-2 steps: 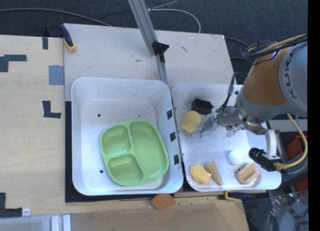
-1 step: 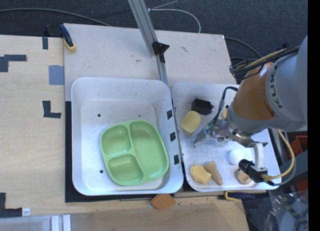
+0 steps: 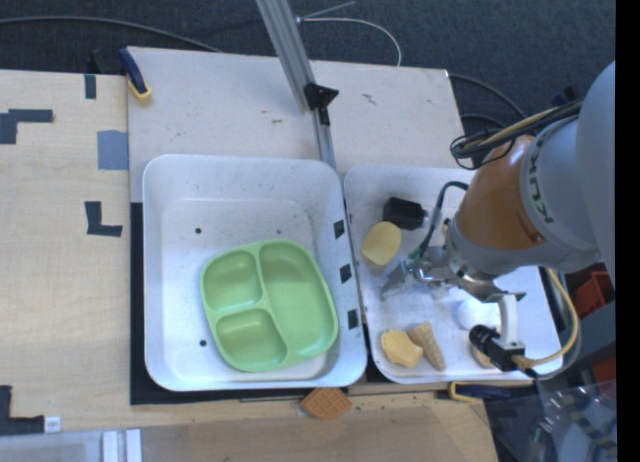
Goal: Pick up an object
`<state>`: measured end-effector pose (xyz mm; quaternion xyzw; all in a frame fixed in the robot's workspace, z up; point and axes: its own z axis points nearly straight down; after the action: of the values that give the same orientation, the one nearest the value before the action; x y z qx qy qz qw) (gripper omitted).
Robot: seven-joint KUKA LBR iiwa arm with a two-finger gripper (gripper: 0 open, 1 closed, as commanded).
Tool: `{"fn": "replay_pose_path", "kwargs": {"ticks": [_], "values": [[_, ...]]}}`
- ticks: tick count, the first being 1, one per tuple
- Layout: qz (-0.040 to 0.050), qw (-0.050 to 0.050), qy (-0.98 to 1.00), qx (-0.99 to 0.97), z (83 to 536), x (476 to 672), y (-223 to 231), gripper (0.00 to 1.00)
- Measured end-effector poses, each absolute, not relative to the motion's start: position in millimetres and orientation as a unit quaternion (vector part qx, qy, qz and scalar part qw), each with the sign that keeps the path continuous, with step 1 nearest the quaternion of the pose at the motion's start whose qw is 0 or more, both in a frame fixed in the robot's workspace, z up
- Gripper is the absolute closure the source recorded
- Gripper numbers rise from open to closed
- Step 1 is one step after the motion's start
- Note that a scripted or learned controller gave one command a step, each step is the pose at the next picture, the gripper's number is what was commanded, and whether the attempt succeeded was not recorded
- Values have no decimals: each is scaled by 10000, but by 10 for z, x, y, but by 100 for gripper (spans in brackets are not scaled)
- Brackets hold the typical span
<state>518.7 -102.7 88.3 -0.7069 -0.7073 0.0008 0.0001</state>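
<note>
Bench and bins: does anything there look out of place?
Yes. A small tan waffle-like piece lies outside both bins, on the bench just below the left bin, near its front right corner. The other small items sit inside the right bin.

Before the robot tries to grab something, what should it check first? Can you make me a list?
1. Things to grab in the right bin: ok. A round yellow piece, a black block, a yellow lump and a cone lie there.
2. Claw over that bin: ok, just below the round yellow piece.
3. Claw open or shut: cannot tell.
4. Anything caught in the claw: cannot tell.
5. Room around the round yellow piece: ok, it lies apart from the black block.
6. Green tray out of the way: ok, it sits in the left bin.
</note>
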Motion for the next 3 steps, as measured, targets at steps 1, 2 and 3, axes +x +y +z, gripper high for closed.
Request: {"fn": "replay_pose_path", "kwargs": {"ticks": [1,2,3], "values": [[9,14,-7077,-7065,986,5185,-1019,100],[-10,-14,-7077,-7066,1609,5169,-1023,100],[-11,-18,-7078,-7065,2239,5168,-1026,100]]}}
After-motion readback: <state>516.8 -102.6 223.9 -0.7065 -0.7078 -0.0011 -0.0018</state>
